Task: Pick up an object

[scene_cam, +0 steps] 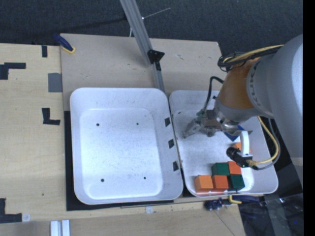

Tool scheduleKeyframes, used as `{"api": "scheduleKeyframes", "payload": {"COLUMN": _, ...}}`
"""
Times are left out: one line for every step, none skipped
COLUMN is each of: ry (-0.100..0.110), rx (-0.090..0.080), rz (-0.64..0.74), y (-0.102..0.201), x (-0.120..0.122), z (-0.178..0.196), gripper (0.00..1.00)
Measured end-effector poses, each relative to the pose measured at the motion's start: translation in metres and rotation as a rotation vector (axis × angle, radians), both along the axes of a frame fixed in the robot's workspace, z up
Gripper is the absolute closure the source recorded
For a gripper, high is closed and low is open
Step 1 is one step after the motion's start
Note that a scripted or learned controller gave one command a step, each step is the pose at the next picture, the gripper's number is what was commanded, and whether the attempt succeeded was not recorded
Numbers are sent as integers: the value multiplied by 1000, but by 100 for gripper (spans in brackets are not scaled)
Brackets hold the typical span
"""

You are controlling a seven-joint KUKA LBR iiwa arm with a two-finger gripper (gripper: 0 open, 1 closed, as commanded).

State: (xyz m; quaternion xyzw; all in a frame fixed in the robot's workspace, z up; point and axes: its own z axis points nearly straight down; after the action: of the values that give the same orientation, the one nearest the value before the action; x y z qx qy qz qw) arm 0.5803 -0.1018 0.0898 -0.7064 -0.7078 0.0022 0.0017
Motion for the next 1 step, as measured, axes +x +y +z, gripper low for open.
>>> {"api": "scheduleKeyframes", "payload": {"ry": -2, "rx": 1, "rz": 2, "y": 1, "x": 1, "z": 11, "gripper": 100}}
